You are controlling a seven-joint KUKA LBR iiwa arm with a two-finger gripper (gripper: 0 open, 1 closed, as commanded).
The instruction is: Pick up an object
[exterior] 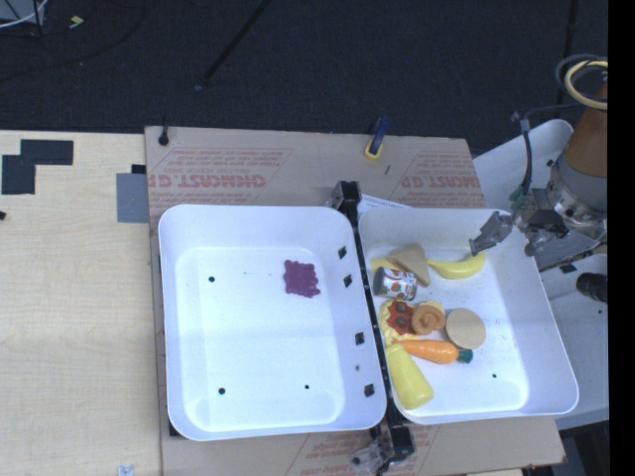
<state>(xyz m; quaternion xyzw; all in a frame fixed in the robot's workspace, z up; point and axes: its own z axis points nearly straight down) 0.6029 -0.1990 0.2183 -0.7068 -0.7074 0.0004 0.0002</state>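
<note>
Your arm (585, 157) comes in from the right and sits over the upper right corner of the right bin (541, 365); the orange band shows above the wrist, and the gripper (518, 228) hangs at the bin's back rim; its two dark fingers (491, 232) are spread apart, one reaching left toward the toys and the other lying nearer the wrist, with nothing between them. The nearest toy to you is the yellow banana (459, 265), lying just below the left finger's tip, close to it; you cannot tell from this angle whether they touch. Beside the banana, to its left, a tan wedge (411, 262) rests against a small can (397, 284) with a red and white label; below these sit a red piece (400, 316), a tan spiral roll (429, 317) and a round beige disc (465, 328), crowded together; an orange carrot (434, 350) lies across under them, and a yellow bottle (408, 375) stretches toward the front wall along the bin's left side. In the left bin (189, 365) you have a single purple cluster (302, 278), well apart from everything else, near the middle of its floor; both bins rest side by side on a cardboard sheet (248, 167) over the wooden bench (69, 315).
</note>
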